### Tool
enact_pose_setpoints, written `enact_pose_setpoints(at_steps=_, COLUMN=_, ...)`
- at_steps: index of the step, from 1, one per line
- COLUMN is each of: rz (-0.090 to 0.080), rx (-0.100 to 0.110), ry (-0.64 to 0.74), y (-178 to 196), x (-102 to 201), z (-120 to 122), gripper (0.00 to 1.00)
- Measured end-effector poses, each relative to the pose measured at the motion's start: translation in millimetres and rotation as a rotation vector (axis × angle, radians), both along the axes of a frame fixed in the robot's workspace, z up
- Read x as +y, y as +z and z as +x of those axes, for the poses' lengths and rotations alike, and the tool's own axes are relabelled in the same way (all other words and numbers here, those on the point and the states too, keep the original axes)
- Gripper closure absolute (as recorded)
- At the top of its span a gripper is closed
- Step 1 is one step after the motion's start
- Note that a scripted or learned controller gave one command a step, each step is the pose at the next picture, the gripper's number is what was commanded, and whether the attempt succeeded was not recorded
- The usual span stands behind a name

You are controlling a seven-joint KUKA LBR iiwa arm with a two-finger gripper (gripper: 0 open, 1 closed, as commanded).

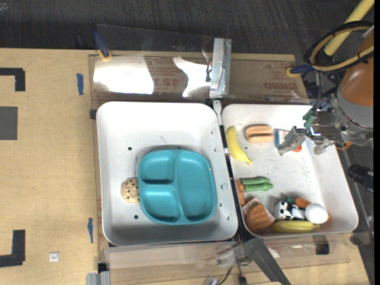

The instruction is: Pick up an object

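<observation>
Grey tool (289, 141) hangs over the right bin (332, 177), just right of the hot dog (259, 133). I cannot tell its state. Nothing is picked yet, I judge.

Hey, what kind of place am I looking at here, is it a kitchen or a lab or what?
Most likely a robotics lab test bench, not a kitchen. Two white bins sit side by side on a wooden bench, the right one holds toy food such as a banana and a hot dog, and a robot arm reaches in.

Gripper (287, 142) beside hot dog (259, 133).
</observation>
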State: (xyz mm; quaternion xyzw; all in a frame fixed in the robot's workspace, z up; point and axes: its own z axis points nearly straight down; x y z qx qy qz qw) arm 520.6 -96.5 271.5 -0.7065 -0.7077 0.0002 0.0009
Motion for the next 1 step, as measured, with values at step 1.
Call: enact_pose_setpoints(at_steps=1, rz=-0.001, rx=-0.003, ry=0.283, y=-21.6, x=30.7, z=34.1, gripper=0.00)
